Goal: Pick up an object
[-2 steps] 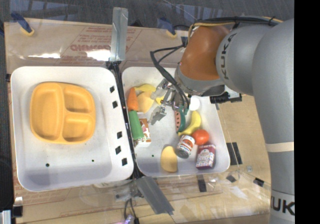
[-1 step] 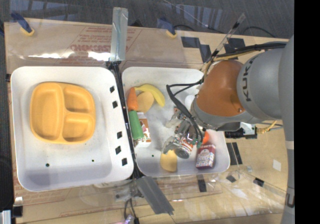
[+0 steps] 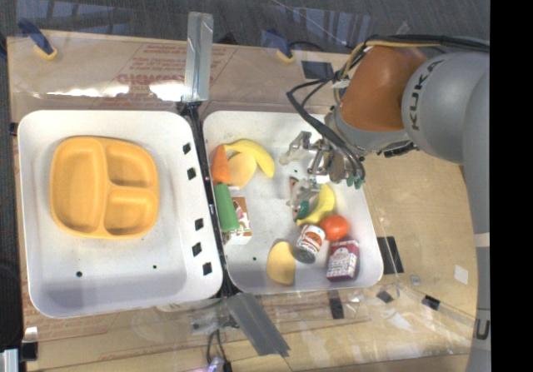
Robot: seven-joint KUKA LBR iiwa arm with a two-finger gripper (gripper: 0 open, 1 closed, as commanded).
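The right bin (image 3: pixel 266 125) holds several toy foods. A large yellow banana (image 3: pixel 255 154), an orange carrot (image 3: pixel 219 166) and a peach-coloured fruit (image 3: pixel 240 171) lie at its upper left. Further down the left side, a green cylinder (image 3: pixel 226 205) lies beside a small printed box (image 3: pixel 240 218). A small banana (image 3: pixel 320 204), a red tomato (image 3: pixel 336 227), a tin can (image 3: pixel 311 243), a red packet (image 3: pixel 342 260) and a yellow fruit (image 3: pixel 281 263) sit toward the lower right. My gripper (image 3: pixel 305 181) hangs low in this bin, just above and left of the small banana, with nothing visibly in it.
The left bin (image 3: pixel 50 279) holds a yellow divided plate (image 3: pixel 104 186). A black divider with clips (image 3: pixel 204 212) runs between the bins. The arm's orange band (image 3: pixel 375 91) and cables overhang the right bin's upper right corner. Brown board surrounds the bins.
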